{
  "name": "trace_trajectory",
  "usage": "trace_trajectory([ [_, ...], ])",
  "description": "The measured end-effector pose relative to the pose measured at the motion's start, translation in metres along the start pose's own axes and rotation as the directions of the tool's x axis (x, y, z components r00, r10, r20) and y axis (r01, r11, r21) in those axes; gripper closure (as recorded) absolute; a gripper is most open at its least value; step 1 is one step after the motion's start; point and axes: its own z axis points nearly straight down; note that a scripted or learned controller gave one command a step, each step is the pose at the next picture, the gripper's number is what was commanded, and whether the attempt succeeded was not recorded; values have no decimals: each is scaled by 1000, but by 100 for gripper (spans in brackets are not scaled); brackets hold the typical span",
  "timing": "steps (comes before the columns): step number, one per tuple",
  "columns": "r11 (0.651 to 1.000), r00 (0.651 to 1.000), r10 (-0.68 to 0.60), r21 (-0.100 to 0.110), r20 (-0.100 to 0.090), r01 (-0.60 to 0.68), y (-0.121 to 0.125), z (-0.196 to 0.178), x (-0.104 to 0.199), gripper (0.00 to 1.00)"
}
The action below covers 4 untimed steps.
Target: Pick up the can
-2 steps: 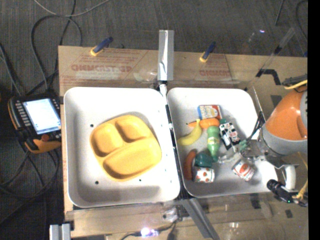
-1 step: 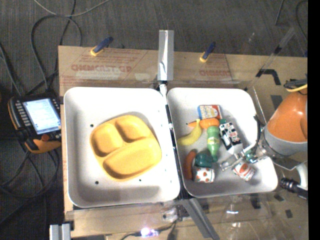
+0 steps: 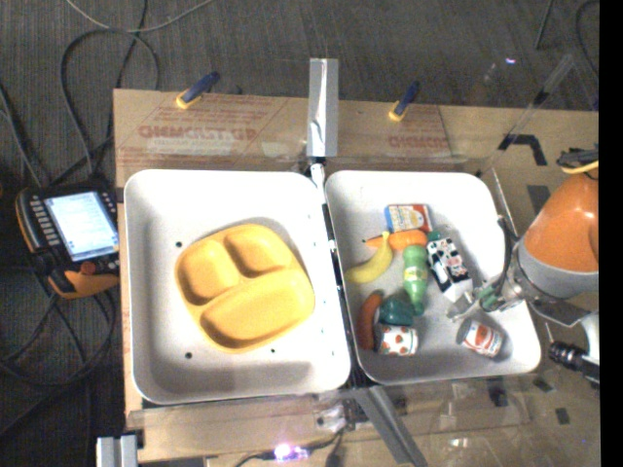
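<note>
The can, red and white, lies on its side in the front right corner of the right bin. My gripper reaches in from the right, under the arm's orange band. In the picture it is just behind the can and close to it, and I cannot tell whether they touch. Nothing visibly sits in the gripper. The can rests on the bin floor.
The right bin also holds a small box, a banana, a green bottle, a black-and-white carton, a sausage and a patterned mug. A yellow divided tray lies in the left bin.
</note>
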Motion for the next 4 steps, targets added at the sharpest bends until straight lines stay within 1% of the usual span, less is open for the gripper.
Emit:
trace_trajectory([
  [1, 999, 999, -46, 12, -2, 46, -6, -103, -7, 100],
  [2, 999, 999, -46, 12, -3, 46, -6, -103, -7, 0],
  [3, 1000, 1000, -9, 13, -9, 9, -6, 1, -2, 0],
  [4, 918, 918, -396, 6, 2, 396, -6, 9, -9, 0],
])
